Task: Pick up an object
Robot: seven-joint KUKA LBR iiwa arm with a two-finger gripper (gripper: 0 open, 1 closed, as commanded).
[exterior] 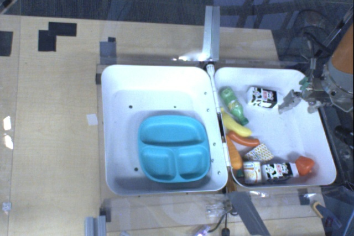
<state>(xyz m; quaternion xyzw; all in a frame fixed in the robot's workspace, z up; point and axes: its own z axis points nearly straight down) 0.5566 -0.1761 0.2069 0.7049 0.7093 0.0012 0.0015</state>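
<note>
The right bin holds several small items. A black-and-white carton lies near its back. A green bottle, a yellow banana, a red sausage and a carrot line its left wall. A jar, a second carton and an orange piece lie along the front. My gripper hangs over the bin's right side, to the right of the back carton. It is open, with nothing between its fingers.
The left bin carries a blue divided plate. A metal post stands behind the wall between the bins. A patterned wedge lies in the right bin's middle, with bare floor to its right.
</note>
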